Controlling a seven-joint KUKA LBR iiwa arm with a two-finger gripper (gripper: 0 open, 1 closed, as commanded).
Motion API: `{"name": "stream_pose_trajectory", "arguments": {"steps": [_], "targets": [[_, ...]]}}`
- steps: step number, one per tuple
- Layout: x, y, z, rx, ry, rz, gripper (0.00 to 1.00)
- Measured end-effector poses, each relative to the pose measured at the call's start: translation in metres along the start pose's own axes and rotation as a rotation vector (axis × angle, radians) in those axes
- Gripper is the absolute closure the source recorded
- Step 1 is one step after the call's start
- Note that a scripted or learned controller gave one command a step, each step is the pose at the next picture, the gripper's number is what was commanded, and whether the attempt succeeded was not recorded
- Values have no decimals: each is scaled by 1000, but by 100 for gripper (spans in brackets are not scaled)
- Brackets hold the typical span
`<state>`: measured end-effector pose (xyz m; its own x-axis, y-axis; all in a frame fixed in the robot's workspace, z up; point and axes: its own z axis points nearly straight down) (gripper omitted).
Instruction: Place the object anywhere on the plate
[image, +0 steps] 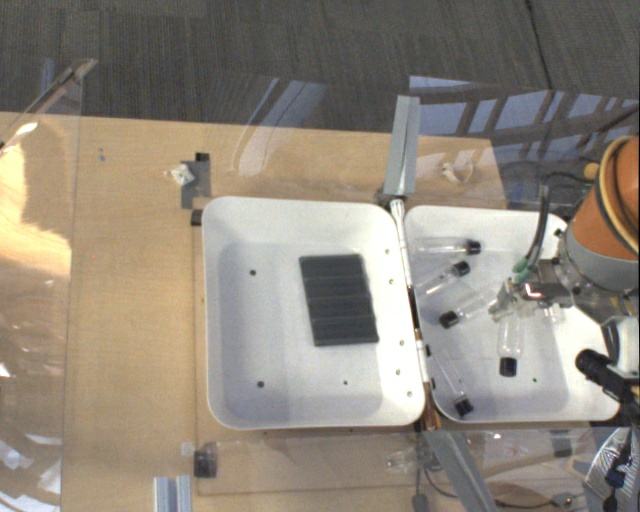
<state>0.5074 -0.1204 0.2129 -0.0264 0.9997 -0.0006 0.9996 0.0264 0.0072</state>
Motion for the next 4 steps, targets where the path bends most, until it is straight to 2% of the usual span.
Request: {"name": "stream_pose_trajectory", "arguments": {"steps": [1,2,3,4], "targets": [[54,4,29,4,0,374,100],[96,86,14,5,-2,579,100],[170,64,29,6,-1,625,100],[244,91,30,5,1,213,100]]}}
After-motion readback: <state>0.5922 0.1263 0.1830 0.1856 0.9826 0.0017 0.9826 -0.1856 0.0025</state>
